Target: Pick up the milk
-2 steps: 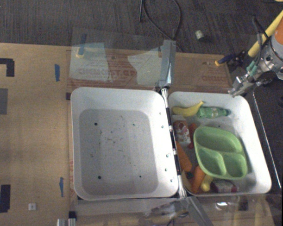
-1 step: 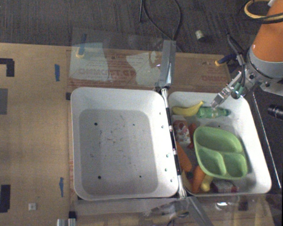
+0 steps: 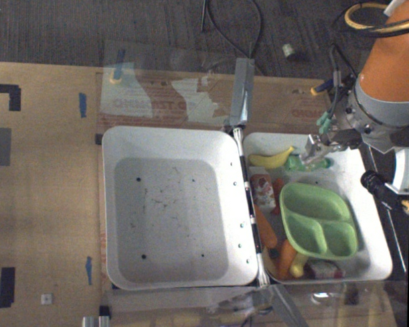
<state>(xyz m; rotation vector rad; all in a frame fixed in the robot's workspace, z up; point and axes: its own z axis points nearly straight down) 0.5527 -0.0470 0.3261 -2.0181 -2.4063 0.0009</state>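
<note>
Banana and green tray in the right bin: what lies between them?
Bare white bin floor separates the banana from the green tray in the camera view.

Brown bench [image 3: 42,207] stands on dark carpet [image 3: 95,21].

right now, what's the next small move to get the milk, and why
Probably shift the gripper left in view and toward the camera: it hovers beside the banana, while what looks like the milk carton lies against the bins' shared wall, left of the green divided plate.

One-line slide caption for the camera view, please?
End effector hovers over the right bin near the banana, green tray alongside.
</note>
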